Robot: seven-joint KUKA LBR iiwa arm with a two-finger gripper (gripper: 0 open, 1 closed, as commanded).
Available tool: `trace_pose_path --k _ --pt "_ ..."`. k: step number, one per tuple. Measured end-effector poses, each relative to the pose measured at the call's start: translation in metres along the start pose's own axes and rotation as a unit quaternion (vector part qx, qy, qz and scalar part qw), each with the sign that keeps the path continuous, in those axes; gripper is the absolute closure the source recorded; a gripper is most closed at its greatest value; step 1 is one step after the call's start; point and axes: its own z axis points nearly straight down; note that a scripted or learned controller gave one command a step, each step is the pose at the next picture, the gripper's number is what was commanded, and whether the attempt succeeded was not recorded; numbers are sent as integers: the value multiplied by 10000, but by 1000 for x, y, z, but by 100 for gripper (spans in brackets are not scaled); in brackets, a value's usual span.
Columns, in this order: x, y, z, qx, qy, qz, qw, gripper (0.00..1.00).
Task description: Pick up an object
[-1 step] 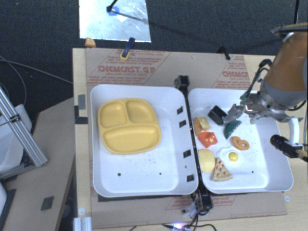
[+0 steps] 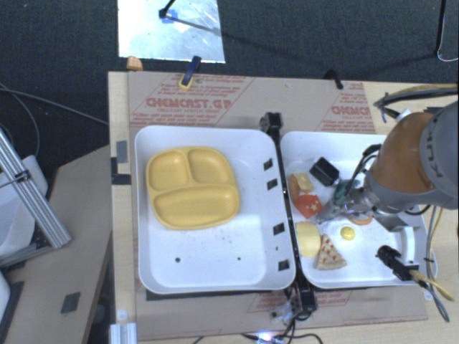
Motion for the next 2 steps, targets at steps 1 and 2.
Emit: trace_pose_path --k 1,2 --pt "87 16 -107 -4 55 -70 10000 0" --pt "132 -40 -223 -1 59 -54 10000 0"
